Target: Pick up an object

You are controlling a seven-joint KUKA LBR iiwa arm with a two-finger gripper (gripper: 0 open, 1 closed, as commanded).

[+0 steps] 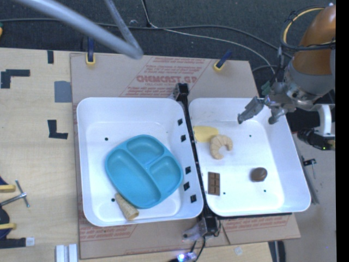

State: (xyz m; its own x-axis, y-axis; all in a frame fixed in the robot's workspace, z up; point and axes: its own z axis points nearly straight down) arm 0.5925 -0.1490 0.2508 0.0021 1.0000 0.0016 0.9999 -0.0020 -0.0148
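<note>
My gripper hangs over the back right part of the right bin, open, with nothing between its fingers. In that bin a tan croissant lies beside a pale yellow piece near the left wall, both to the left of and below the gripper. A brown chocolate bar lies nearer the front, and a dark brown round object sits toward the right front.
The left bin holds a blue divided plate and a tan cone-like item at its front. A black divider runs between the bins. Cables cross the dark floor behind the bench.
</note>
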